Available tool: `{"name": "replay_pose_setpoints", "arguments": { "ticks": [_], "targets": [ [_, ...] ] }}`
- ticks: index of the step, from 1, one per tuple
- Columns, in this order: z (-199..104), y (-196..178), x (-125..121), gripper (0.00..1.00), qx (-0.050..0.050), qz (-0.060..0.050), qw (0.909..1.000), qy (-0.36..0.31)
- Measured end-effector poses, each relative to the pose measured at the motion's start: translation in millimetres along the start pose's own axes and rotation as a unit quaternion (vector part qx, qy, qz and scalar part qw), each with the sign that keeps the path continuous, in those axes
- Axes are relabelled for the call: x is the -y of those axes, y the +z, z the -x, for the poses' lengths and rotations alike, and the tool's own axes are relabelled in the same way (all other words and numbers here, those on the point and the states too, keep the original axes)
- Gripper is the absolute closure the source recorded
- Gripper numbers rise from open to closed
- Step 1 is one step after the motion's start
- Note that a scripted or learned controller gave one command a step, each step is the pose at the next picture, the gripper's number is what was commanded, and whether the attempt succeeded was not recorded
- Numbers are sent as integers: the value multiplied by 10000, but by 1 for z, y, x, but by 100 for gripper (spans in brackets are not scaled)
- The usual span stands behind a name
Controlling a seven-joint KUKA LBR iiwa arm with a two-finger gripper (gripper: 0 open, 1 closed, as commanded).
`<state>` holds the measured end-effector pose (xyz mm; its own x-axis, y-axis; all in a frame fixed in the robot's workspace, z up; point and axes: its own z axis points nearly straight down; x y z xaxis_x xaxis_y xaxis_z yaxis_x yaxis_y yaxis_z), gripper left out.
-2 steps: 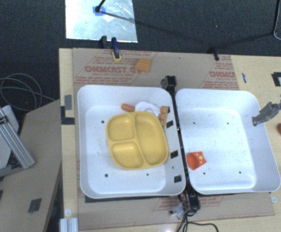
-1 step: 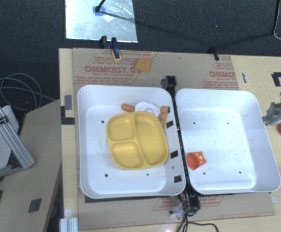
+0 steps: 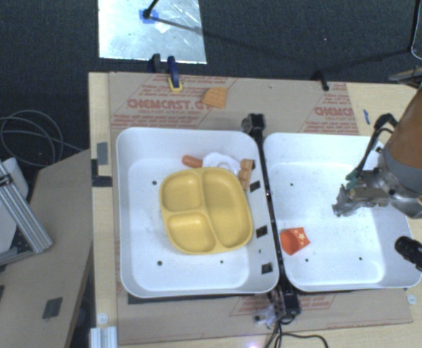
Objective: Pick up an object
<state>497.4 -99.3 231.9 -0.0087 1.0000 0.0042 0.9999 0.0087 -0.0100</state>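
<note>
Red object (image 3: 294, 240): lay on the floor of the right bin (image 3: 327, 278), below and to the left of the gripper (image 3: 344, 204), apart from it.
Gripper: hung over the right bin's middle, nothing seen between its fingers; whether apart or together could not be told.
Left bin (image 3: 135, 216): farther left of the gripper, held a yellow divided tray (image 3: 205, 210).
Behind the tray: an orange sausage-like piece (image 3: 192, 162), a white item (image 3: 220, 161), a small tan piece (image 3: 246, 171).
Table (image 3: 160, 96): a tan block (image 3: 214, 97) lay beyond the bins.
</note>
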Motion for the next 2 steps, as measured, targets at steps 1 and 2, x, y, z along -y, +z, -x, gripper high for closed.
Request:
{"name": "replay_pose_setpoints", "arguments": {
  "ticks": [1,2],
  "targets": [
    [-48,29,-57,100,14,61,10000,-9],
    [-45,27,-55,0,23,60,10000,30]
  ]
}}
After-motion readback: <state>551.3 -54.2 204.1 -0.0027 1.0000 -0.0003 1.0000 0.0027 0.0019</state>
